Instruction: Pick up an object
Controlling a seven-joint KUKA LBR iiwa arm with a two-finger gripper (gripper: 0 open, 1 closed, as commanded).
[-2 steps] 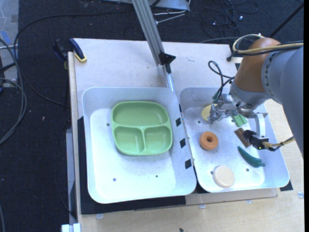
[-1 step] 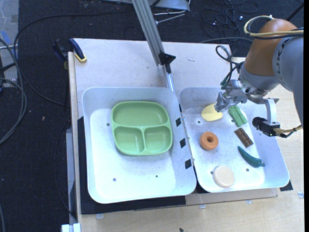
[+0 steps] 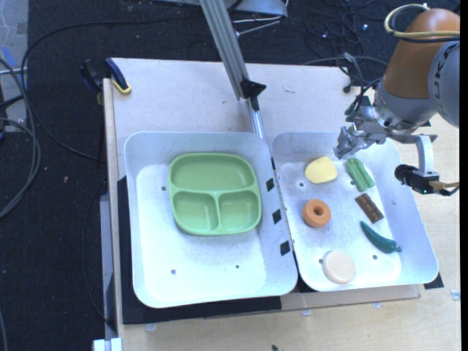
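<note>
- Hovering at the 2 o'clock corner of the right bin (image 3: 409,265): gripper (image 3: 345,149), tips low near the bin's far rim; whether apart or together cannot be told at this resolution. Nothing seen between them.
- Nearest candidates for pickup: yellow lump (image 3: 320,170) just at 7 o'clock of the tips, green ridged piece (image 3: 360,174) just at 5 o'clock. Neither touched, as far as can be judged.
- Further out in the same bin: orange ring (image 3: 316,213) near centre, brown bar (image 3: 369,208) at 3 o'clock of the ring, teal pepper-shaped piece (image 3: 379,238) toward 4 o'clock, pale round disc (image 3: 339,267) at 6 o'clock near the front rim.
- Left bin (image 3: 146,269): holds one green divided plate (image 3: 216,194), three compartments, nothing in them.
- Risks, judged: descent between lump and ridged piece likely to close on nothing; rounded lump liable to squirt sideways under an off-centre pinch; the two items close enough that one may be nudged while going for the other; proximity to the rim may foul a fingertip on the bin wall.
</note>
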